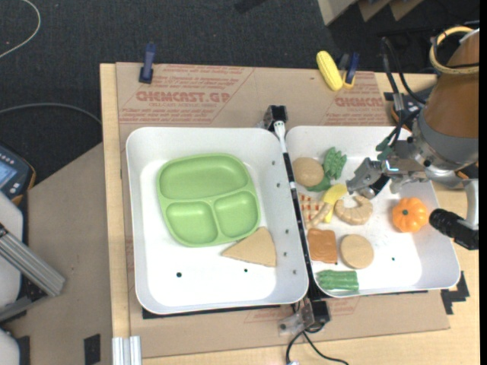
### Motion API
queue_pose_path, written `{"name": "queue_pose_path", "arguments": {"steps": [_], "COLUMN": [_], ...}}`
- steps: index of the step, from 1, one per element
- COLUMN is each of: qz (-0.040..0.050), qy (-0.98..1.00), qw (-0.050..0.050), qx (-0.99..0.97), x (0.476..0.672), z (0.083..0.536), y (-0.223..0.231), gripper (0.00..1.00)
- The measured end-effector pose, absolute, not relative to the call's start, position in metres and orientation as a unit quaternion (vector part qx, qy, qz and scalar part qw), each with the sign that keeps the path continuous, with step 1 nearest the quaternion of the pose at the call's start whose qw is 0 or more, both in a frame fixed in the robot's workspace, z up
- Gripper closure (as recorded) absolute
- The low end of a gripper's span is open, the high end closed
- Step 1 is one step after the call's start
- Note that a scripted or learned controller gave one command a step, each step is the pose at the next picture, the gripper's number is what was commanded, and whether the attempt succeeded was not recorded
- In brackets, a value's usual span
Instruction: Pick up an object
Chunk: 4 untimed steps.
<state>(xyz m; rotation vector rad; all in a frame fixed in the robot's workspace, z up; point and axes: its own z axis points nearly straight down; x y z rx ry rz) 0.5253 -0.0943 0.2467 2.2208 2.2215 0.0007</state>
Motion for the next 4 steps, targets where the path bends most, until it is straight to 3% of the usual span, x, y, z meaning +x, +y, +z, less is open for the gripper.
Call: {"name": "queue_pose_path", "arguments": {"steps": [1,2,3,4], "qz": [-0.0042,0.0008,-0.0028,0.0025], "qy": [0.706,0.707,0.704,0.709], "qw": [-0.007,0.001,-0.001,0.003], "qx": [0.708,0.708,0.71,0.705], "x": [0.482,0.487,0.476,0.481], "z": [0.126,0.143,0.096,0.184], "y": [-0.096,-0.096,-0.176,-0.123], "gripper": [0.0,1.0,1.0,1.0]}}
